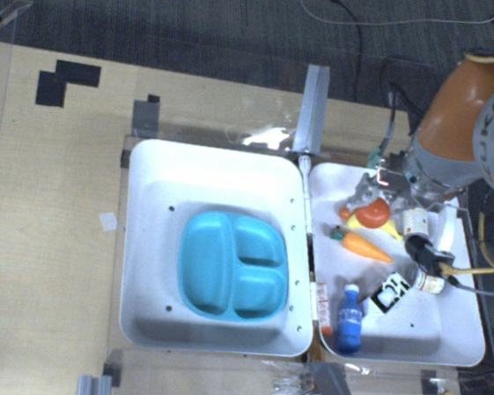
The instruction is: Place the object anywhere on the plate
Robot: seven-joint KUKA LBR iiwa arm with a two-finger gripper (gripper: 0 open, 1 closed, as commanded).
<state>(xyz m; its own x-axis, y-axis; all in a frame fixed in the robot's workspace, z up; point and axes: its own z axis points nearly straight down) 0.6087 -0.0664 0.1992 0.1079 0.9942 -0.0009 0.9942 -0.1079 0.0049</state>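
Picking is the step in hand: my gripper (370,193) hangs low in the right bin (456,344) over the tomato (371,216), just above the carrot (366,245). Whether my jaws are open or closed I cannot tell. Next I must secure the tomato, lift, and cross left to the plate (235,266).
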